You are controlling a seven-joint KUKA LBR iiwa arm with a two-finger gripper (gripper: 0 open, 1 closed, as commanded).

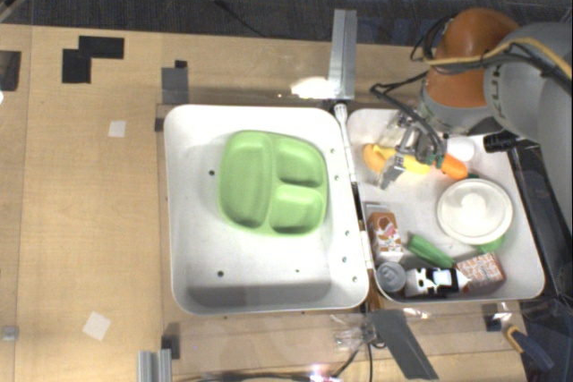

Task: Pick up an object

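- The arm (501, 76) reaches in from the right, orange band up top, wrist over the back of the right bin (528, 273).
- The gripper (398, 158) is down over a yellow object (383, 158) at that bin's back left corner; from this angle I cannot tell whether it is gripping or spread.
- Just right of the yellow object lies an orange piece (453, 165).
- A white bowl (474, 208) sits on a green rim in the middle right of the same bin.
- Along the front: a small carton (383, 233), a green stick (430, 248), a dark bottle (430, 280), a red packet (481, 268).
- The left bin (192, 273) holds a green divided tray (272, 182), well apart from the gripper.
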